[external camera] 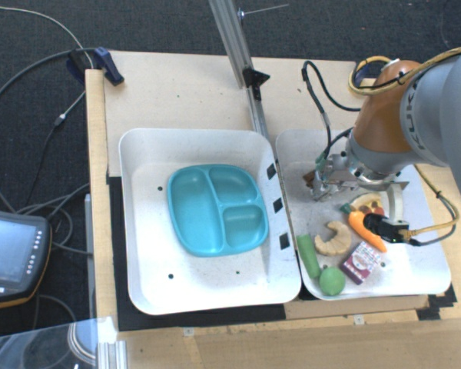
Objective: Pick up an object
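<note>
Viewed from above the bench, the grey arm reaches in from the right, its orange band above the near edge of the right bin. The gripper is low over that bin's upper left part. From my remote seat I cannot tell how its jaws stand, as the wrist covers them. A small brown item lies just beside the gripper on its left, though I cannot make out whether the two touch. The other candidates for picking sit lower in the same bin. A tan curved piece is near the middle, and an orange carrot lies to its right. A yellow piece shows just above the carrot, close under the wrist. A pale grey piece lies beside it to the right. A maroon-and-white packet rests below the carrot. Along the bin's left wall lies a green cucumber-shaped piece. A green ball sits just beside its lower end, near the front rim. The left bin holds a teal divided plate, lying flat at its centre. A metal pole slants down to the gap between the two bins.
</note>
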`<action>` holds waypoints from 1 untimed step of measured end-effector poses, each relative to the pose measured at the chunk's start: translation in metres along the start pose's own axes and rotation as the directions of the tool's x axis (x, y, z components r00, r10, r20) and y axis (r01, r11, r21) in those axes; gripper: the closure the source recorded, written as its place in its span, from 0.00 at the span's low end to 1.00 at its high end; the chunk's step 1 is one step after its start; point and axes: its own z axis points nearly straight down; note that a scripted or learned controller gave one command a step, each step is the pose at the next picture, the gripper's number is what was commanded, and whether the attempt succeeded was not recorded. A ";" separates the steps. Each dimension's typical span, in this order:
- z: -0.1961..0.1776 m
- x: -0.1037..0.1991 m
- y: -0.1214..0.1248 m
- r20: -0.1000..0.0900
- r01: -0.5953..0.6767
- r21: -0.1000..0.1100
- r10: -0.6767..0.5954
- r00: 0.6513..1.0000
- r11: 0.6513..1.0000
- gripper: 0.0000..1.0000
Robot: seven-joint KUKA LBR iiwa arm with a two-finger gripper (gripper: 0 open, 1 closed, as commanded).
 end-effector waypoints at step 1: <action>-0.065 0.002 0.001 0.003 0.001 -0.007 -0.001 1.000 1.000 1.00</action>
